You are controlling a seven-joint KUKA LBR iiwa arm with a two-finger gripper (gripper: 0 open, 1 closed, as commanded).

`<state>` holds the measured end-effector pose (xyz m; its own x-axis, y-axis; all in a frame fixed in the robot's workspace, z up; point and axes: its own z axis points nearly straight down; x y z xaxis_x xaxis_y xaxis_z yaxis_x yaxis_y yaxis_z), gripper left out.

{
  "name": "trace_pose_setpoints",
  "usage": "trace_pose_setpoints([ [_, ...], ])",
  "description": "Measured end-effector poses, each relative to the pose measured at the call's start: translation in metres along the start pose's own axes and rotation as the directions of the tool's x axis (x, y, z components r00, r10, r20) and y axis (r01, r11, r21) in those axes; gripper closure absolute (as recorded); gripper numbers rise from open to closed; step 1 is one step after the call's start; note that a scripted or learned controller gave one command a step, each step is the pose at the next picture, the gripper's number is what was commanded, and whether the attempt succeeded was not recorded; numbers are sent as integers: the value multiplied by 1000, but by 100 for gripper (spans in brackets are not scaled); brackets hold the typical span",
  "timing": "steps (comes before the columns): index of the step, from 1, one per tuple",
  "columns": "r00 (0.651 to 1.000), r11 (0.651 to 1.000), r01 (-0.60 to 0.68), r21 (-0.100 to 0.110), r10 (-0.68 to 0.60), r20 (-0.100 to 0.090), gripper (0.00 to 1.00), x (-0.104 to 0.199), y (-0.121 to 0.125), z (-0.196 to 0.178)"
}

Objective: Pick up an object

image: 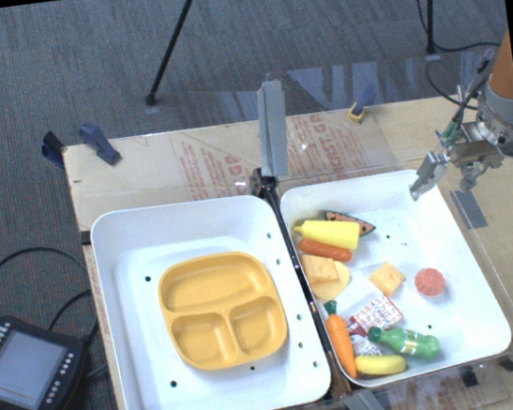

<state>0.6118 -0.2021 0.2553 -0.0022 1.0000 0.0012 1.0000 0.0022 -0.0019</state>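
Toys crowd the right bin (448,220) on the table (185,167), none of them lifted. A yellow corn cob (330,233) lies near the bin's far left corner, touching a dark wedge (354,223) behind it, with a red sausage (325,250) just in front. Below these rests a tan bread slice (324,276) against the left wall. An orange carrot (340,340) runs toward the near edge, beside a red-and-white packet (374,311). A green bottle (405,341) and a yellow banana (380,365) sit at the near edge. A yellow cheese cube (387,278) and a red round piece (429,282) lie apart toward the bin's right side.

Robot claw (448,170) hovers above the far right corner of that bin, over its rim, with nothing between its fingers; whether the fingers are apart or together cannot be told. The grey arm (501,122) enters from the table's right edge.

Left bin (118,266) holds a yellow divided tray (222,309) near its middle. A grey upright post (274,131) stands at the far edge between the bins. Two blue clamps (96,142) grip the table's far left corner. A handheld control pendant (19,370) rests on the carpet off the table's left edge.
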Motion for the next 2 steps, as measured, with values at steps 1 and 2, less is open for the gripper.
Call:
trace_pose_setpoints([
  [1,998,998,58,-5,-58,4,0,1,-42,165],
  [2,998,998,60,-3,-60,-4,0,-7,-78,167],
])
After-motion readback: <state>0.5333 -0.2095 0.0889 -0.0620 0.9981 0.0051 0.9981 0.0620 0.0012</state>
